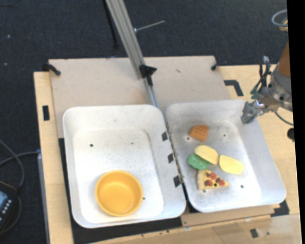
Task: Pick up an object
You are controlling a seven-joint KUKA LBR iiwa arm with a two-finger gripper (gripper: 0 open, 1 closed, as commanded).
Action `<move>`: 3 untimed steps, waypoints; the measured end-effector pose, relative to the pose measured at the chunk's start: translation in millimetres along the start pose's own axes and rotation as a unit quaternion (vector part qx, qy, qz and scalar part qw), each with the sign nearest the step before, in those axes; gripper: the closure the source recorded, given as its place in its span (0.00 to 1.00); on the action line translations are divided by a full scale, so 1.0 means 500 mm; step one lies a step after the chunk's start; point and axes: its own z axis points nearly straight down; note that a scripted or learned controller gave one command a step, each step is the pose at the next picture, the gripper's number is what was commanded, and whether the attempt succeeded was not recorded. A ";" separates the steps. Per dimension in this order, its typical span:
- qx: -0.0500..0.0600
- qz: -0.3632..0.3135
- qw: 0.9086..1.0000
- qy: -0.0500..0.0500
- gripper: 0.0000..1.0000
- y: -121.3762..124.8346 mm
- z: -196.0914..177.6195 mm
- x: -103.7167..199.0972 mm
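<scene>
No writing is legible from here. The gripper (pixel 248 113) hovers over the right bin's (pixel 263 158) upper right rim; whether it is clenched, I cannot tell. Below lie a pizza slice (pixel 211 180), two yellow pieces, something green (pixel 197 161) and a brown piece (pixel 199 133). A yellow bowl (pixel 118 192) sits in the left bin (pixel 111 126).
</scene>
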 end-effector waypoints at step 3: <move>0.003 -0.001 1.000 0.002 1.00 0.048 0.001 0.303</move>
